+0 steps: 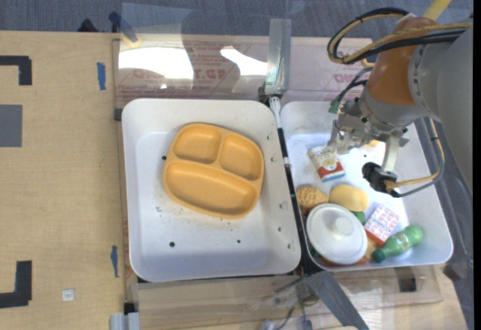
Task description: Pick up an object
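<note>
We see a bench [52, 171] with a pale wooden top, marked by black squares along its left edge and bits of blue tape [101, 75]. Two shallow white bins rest on it side by side, their inner rims touching. The left bin [143, 193] holds a yellow divided plate [214, 168]. The right bin [436, 238] sits at the bench's right end. Behind the bins stands a clear panel [195, 65] with red print.
</note>
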Controlling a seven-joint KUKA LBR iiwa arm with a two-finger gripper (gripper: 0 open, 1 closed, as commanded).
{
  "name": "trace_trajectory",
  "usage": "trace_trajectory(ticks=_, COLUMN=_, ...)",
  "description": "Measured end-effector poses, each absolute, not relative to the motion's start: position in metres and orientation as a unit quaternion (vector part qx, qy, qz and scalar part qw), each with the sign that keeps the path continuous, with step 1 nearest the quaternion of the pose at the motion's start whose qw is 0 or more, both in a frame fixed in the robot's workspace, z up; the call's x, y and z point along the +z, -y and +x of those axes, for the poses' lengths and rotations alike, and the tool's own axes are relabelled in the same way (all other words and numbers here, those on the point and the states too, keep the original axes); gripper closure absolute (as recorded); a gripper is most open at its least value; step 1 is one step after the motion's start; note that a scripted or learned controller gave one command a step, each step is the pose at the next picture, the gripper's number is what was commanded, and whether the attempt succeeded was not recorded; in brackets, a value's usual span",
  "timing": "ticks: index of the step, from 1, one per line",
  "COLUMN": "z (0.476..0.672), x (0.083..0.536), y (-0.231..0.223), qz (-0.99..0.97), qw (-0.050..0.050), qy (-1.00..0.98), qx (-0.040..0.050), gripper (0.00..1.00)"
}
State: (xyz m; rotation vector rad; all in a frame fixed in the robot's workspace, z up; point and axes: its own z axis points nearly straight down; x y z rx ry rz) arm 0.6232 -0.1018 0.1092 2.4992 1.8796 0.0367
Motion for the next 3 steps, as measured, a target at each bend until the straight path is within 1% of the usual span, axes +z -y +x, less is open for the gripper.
trace_trajectory(ticks=1, z=0.622, x=0.107, y=0.102, qz=0.799, qw=0.006, qy=-0.601, qx=0.0105, gripper=0.0)
trace_trajectory(ticks=2, z=0.604, x=0.098, y=0.102, qz=0.818, qw=0.009, qy=-0.575, qx=0.012, gripper=0.0)
trace_trajectory(ticks=3, z=0.596, x=0.097, y=0.102, qz=0.866, qw=0.005, qy=-0.5, qx=0.0125, gripper=0.0)
